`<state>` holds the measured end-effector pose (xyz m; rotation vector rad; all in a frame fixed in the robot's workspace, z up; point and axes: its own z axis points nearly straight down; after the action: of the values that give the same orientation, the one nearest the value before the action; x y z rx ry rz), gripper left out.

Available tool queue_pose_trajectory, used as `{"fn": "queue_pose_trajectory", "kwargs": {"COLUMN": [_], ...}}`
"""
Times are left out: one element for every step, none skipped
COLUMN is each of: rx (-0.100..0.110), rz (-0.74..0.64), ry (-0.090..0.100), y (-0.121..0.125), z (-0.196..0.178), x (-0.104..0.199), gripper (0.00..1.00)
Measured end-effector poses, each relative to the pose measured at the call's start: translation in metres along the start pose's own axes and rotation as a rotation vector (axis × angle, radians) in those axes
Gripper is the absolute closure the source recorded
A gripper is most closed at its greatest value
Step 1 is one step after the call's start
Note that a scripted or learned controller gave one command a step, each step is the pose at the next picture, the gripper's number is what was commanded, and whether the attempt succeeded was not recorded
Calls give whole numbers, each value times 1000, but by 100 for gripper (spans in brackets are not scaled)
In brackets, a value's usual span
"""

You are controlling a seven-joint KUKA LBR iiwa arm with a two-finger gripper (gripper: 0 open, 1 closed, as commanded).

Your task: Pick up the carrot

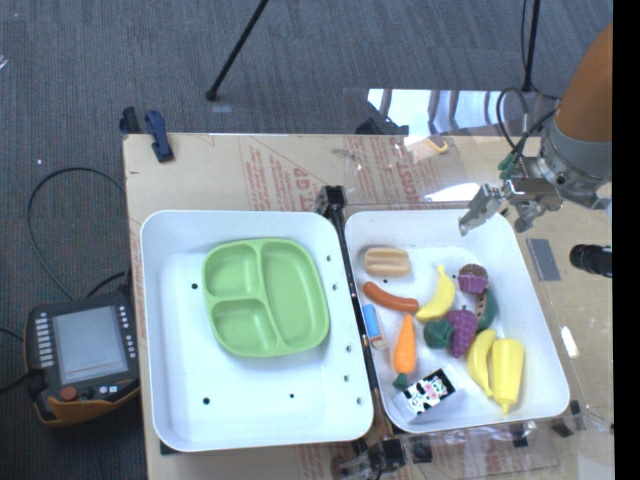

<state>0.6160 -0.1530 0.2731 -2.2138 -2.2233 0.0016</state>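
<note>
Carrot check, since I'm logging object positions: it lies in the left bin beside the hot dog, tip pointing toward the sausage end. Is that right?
Not quite. The camera view shows the carrot in the right bin, not the left; it does lie beside the hot dog.

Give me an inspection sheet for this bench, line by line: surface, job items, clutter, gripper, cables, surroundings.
Surface: bench bears a left bin and a right bin, side by side.
Job's things: carrot lies in the right bin, near its left wall, tip toward the sausage.
Clutter: green tray in the left bin; bun, bananas, grapes, yellow pepper, milk carton in the right bin.
Gripper: gripper hangs over the right bin's far edge, away from the carrot.
Cables: black cable loops on the floor from the pendant.
Surroundings: carpet, tripod legs.
</note>
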Motion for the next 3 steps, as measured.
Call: {"fn": "queue_pose_trajectory", "kwargs": {"rx": [2, 7, 8], "rz": [0, 392, 400], "ry": [1, 2, 4], "y": [-51, -78, -78], "z": [188, 189, 179], "x": [38, 42, 39], "gripper": [0, 0, 100]}}
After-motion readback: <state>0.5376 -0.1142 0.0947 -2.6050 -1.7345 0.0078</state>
